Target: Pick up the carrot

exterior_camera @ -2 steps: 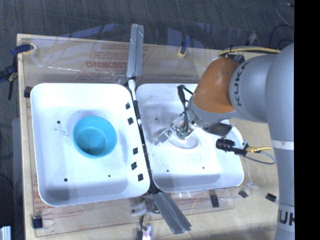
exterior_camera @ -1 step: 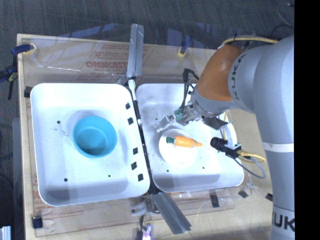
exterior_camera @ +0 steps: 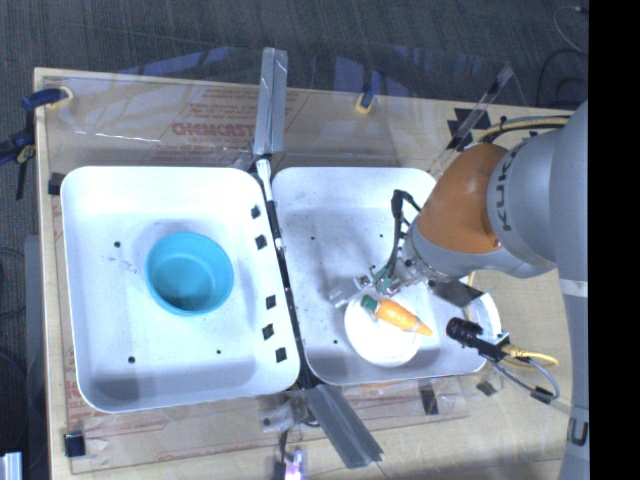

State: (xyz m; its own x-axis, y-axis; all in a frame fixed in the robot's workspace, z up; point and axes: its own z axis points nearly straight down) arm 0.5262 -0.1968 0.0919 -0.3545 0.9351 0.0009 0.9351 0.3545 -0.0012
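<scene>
Poised low in the right bin, the tool hangs just above the green end of the carrot lying on a white dish, its opening impossible to tell here; a clean pick likely means straddling the carrot's middle.

tool: mostly hidden under wrist | arm: cut off at right edge

Orange carrot, blue bowl, white bins.
</scene>
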